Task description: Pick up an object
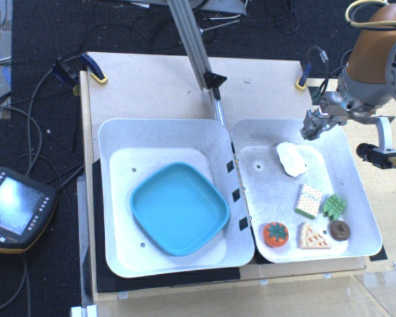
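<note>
- Black flooring strewn with cables surrounds a pale bench (158, 84) carrying two shallow white bins; a teach pendant (16, 207) lies at far left of the camera view.
- Left bin (119, 137) holds a blue square tray (178, 208).
- Right bin (356, 197) holds the candidates for picking: a white crumpled lump (292, 158) near its upper middle, a patterned block (309, 200), a green leafy toy (334, 206), a brown ring (340, 230), a wedge-shaped piece (313, 236) and a red tomato-like toy (275, 234) along the near edge.
- Gripper (312, 129) hovers at the bin's upper right rim, just beside the white lump and apart from it; whether its pincer is parted or closed cannot be told from this angle.
- White lump looks matte and irregular, likely light and soft, so it should yield under pressure rather than slip.
- Best hold appears to be across its narrower middle, fingers straddling the bulge.
</note>
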Robot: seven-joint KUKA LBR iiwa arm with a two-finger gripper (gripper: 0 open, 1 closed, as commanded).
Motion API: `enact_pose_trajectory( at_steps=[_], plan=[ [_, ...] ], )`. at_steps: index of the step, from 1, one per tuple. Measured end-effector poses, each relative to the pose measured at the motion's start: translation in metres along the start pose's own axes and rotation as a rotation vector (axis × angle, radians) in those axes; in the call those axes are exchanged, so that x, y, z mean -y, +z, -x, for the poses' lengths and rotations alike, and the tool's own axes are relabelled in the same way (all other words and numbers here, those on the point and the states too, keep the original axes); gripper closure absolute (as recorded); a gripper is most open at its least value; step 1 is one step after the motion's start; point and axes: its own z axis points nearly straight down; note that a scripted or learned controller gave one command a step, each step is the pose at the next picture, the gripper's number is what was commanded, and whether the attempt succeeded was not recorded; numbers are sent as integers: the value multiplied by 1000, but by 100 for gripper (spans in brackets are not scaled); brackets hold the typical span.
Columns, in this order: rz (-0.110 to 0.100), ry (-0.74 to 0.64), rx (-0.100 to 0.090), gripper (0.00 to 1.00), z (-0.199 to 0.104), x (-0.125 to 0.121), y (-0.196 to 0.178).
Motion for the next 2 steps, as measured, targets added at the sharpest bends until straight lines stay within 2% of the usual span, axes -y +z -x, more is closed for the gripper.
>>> enact_pose_trajectory(
  at_steps=[1, 2],
  plan=[
    [0, 0, 0, 100, 0, -1, -41],
    [-4, -4, -2, 100, -57, 2, -34]
  ],
)
